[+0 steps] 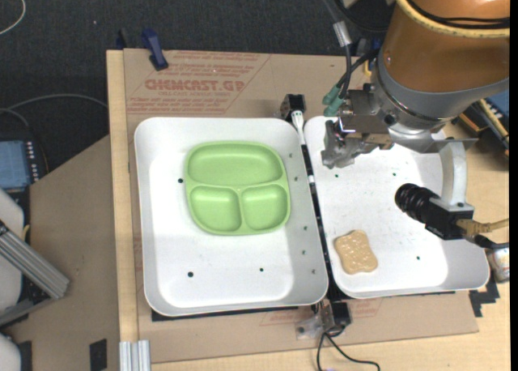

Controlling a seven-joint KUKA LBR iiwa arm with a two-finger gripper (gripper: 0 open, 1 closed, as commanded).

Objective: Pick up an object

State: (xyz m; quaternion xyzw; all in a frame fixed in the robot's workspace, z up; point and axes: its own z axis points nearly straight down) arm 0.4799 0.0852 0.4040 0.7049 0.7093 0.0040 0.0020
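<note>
A flat tan, biscuit-like piece (356,252) lies in the right bin (405,280), near its front left corner. A green three-compartment plate (237,186) rests in the middle of the left bin (162,240). My gripper (336,153) hangs over the back left part of the right bin, close to the divider between the bins. It is well behind the tan piece and apart from it. The big grey and orange arm covers the back right of that bin.
The bins sit on a brown cardboard sheet (202,78) with a blue clip (154,47) at its back left edge. Small black clamps (291,106) hold the bins at the divider's back and front. Cables run behind the bench.
</note>
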